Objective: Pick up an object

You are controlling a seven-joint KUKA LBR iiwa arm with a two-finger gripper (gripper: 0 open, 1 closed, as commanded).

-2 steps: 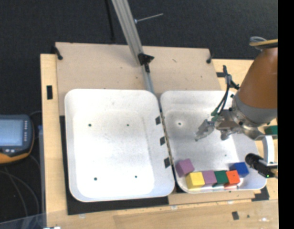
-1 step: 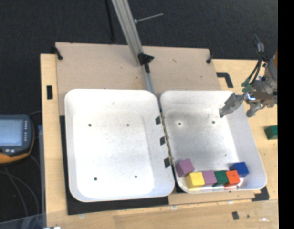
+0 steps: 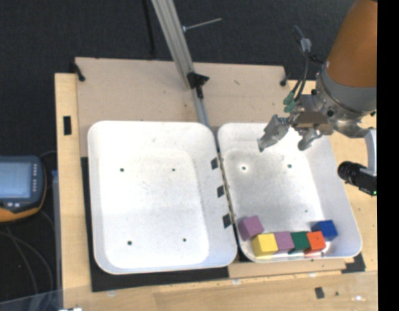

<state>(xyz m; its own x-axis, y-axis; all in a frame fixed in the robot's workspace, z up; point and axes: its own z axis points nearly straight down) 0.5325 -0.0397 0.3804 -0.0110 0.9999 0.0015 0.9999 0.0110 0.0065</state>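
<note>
Blocks sit bunched along the near edge of the right bin (image 3: 329, 173): I see a purple block (image 3: 250, 226), a yellow block (image 3: 265, 243), a second purple block (image 3: 284, 240), a green block (image 3: 299, 240), an orange block (image 3: 315, 241) and a blue block (image 3: 325, 229). My gripper (image 3: 289, 137) hangs over that bin's far end, fingers spread apart with nothing between them, well apart from the blocks.

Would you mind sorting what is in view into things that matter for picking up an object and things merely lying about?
For the job:
gripper, fingers spread with nothing between them
purple block
yellow block
orange block
blue block
right bin

Lying about:
left bin
handheld screen
metal rail
</note>
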